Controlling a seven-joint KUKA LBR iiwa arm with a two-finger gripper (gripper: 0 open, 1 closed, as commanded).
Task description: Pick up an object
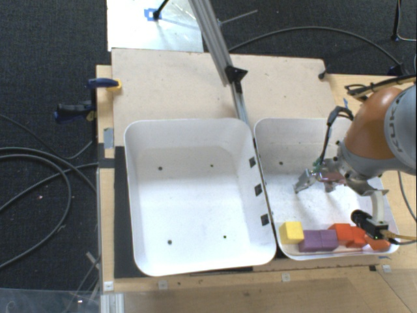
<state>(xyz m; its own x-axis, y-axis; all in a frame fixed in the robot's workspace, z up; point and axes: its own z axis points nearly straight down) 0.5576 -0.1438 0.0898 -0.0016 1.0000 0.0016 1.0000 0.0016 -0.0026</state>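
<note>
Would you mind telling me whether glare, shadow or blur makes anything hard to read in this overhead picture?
In the camera view the white bins are bright but not washed out, their bolt holes still readable; the blocks, yellow, purple and orange, are soft-edged but distinct; the pincer is small and slightly blurred, casting faint shadow on the right bin floor.

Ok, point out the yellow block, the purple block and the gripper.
yellow block (291,231), camera view, middle of its top face.
purple block (318,240), camera view, middle of its top face.
gripper (305,182), camera view, between its fingertips.

Right bin (287,142) centre free; blocks (319,238) crowd near wall
</note>
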